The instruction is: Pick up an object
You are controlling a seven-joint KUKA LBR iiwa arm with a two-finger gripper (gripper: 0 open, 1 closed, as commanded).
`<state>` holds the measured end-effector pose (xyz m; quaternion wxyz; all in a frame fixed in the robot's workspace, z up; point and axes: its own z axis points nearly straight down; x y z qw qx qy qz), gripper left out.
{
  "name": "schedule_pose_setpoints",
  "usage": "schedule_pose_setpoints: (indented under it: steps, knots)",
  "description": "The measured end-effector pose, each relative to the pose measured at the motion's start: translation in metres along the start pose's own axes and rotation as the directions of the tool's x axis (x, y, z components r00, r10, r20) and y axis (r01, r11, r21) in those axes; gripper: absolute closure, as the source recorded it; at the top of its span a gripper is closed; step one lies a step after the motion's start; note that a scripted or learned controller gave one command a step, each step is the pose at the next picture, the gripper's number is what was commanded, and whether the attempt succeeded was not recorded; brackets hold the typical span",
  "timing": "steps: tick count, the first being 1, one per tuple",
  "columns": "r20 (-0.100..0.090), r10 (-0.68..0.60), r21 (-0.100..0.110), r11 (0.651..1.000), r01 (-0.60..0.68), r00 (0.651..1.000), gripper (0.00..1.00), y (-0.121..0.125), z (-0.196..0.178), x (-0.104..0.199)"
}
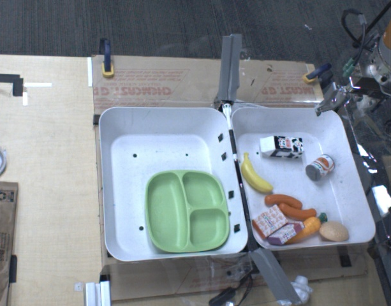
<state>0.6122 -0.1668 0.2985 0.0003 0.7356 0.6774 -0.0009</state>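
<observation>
Nearest to the camera, at the front of the right bin (348, 139), lie a snack packet (275, 225), a carrot (308, 227), a sausage (284, 201) and a pale bun (334, 231); further in are a banana (255, 176), a small can (319, 167) and a milk carton (282, 146), all untouched. Beyond the far right corner of this bin the end effector (332, 99) hangs carrying nothing, and I cannot tell its state, so I judge that the pick is not yet begun and the whole grasp and lift are left.

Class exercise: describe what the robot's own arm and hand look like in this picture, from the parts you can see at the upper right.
At the upper right, the hand is a small metallic grey piece. Behind it sit pale grey metal housings with black cables looping above and a green wire alongside. Finer detail is too blurred to tell.
</observation>
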Motion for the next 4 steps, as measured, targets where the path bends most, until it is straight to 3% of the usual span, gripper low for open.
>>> schedule_pose_setpoints:
  steps: [1, 2, 3, 4]
  knots:
    - [-0.001, 0.047, 0.003, 0.999, -0.047, 0.999, 0.00, -0.022, 0.132, -0.034]
    - [-0.013, 0.062, 0.004, 0.998, -0.062, 0.998, 0.00, -0.047, 0.208, -0.042]
    - [-0.005, 0.069, 0.002, 0.998, -0.069, 0.998, 1.00, -0.048, 0.198, -0.047]
    - [-0.001, -0.074, 0.000, 0.997, 0.074, 0.997, 1.00, -0.051, 0.091, 0.019]
